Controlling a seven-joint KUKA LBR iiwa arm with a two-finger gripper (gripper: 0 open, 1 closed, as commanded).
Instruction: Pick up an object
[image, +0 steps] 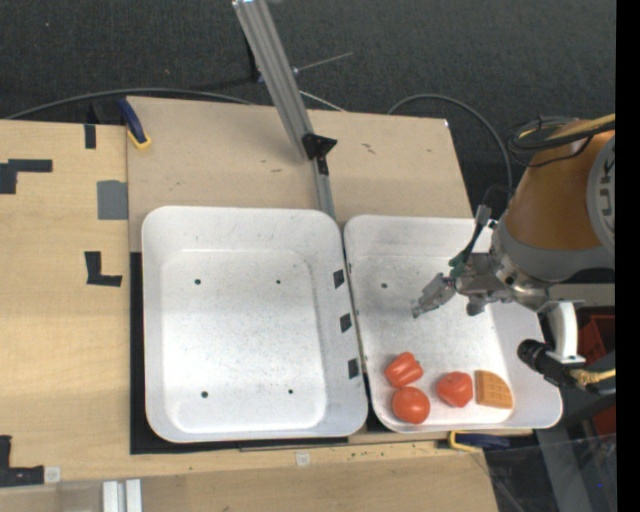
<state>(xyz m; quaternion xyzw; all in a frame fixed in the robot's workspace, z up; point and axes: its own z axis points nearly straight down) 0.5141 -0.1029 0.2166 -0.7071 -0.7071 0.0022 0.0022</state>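
Observation:
Several objects lie along the near edge of the right bin (400, 240): a red pepper (403, 369), a red round tomato-like piece (411, 404), another red piece (454, 388) and an orange waffle-like square (492, 390). My gripper (446, 306) hangs over the middle of the right bin, up-view of these objects and apart from them. Its two fingers are spread open, and only bare bin floor shows between them.
The left bin (160, 300) sits beside the right one, with a raised divider and black clips between them. A metal pole (285, 85) slants across the bench behind the bins. The grey-and-orange arm (560, 210) covers the right bin's right side.

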